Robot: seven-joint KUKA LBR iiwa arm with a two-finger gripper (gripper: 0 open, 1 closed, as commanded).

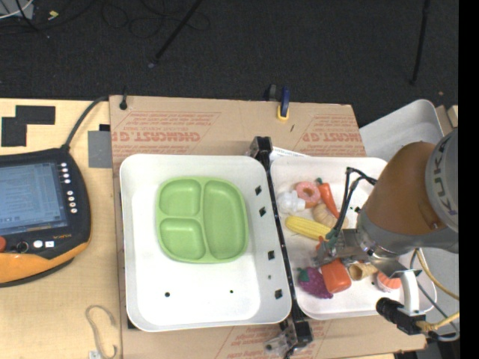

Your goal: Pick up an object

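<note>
- The arm [408, 200] reaches in from the right and hangs low over the right bin [359, 311], its bulk covering much of that bin's right half.
- The gripper [334, 251] sits at the middle of the toy pile, just above a red piece [336, 277] and touching or nearly touching it. I cannot tell whether its fingers are spread or closed; the wrist and cable hide them.
- Nothing is visibly held. No toy shows between the fingers.
- Candidate things all lie in the right bin: a yellow corn [307, 226] just left of the gripper, a purple bunch [314, 284] beside the red piece, a carrot [328, 194] and a pink ring [306, 191] toward the far wall, and a pale piece [288, 200] near the divider.
- The toys crowd together, so a descent here likely meets several at once; a slip or a double grasp is a fair risk.
- The left bin [142, 275] bears a green divided plate [202, 221], well apart from the arm.
- Judgement: the attempt is at the grasp stage, over the red piece, with the lift not yet made.
</note>
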